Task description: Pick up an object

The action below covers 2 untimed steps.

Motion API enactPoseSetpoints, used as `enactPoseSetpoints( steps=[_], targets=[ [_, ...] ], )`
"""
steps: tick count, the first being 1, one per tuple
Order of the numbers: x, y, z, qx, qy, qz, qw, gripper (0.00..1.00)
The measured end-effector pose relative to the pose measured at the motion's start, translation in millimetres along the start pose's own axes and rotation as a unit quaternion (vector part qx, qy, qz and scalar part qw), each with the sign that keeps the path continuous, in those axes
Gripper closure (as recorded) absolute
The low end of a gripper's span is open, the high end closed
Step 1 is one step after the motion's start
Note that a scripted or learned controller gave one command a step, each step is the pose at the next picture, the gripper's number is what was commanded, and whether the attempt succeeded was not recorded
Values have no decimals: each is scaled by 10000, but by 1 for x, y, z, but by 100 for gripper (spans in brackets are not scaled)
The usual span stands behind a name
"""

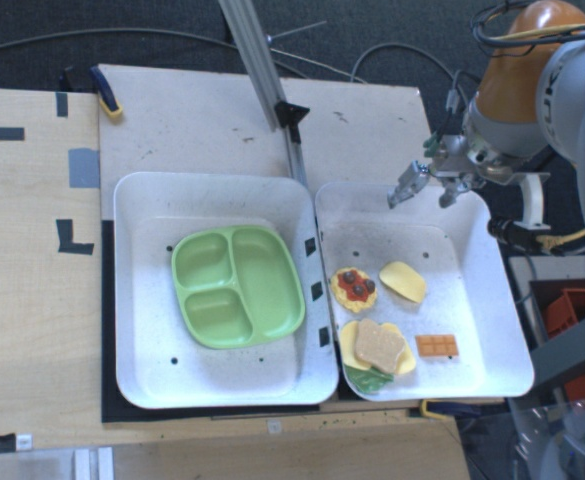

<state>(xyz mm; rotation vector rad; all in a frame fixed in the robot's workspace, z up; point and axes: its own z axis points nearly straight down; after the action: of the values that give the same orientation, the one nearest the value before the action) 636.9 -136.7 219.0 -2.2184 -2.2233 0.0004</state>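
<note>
Item 1, gripper (427, 186): I see it hanging over the far edge of the right bin (492, 268), near that bin's far right corner. Its two fingers (403, 190) stand spread apart with nothing between them, tips angled down toward the bin floor. The grey arm (532, 78) comes in from the right, its orange band showing at the upper right, wrist bent down and leftward.

Item 2, right bin, contents, all toward its near half:
- a small round pizza piece (355, 288) with red topping, by the bin's left wall, about midway along it;
- a yellow wedge (403, 281) just beside it toward the middle;
- a sandwich stack (377, 351) of tan bread on yellow and green layers, at the near left corner;
- a small orange waffle-like block (436, 345) just right of the stack, near the front edge.
All four lie well apart from the gripper.

Item 3, left bin (132, 268): I count one thing, a green divided plate (238, 286) with three compartments, lying flat near the middle of the floor, slightly turned.

Item 4, bench (192, 118): the two bins sit side by side, walls touching. A metal rail (257, 53) slants down to the bins' shared far corner.
</note>
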Motion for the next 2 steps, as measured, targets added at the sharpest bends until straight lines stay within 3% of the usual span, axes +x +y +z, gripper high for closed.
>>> enactPoseSetpoints(
  steps=[1, 2],
  targets=[
    [0, 0, 0, 1, -2, -1, 10000, 0],
    [1, -6, 64, 33, -3, 2, 10000, 0]
  ],
)
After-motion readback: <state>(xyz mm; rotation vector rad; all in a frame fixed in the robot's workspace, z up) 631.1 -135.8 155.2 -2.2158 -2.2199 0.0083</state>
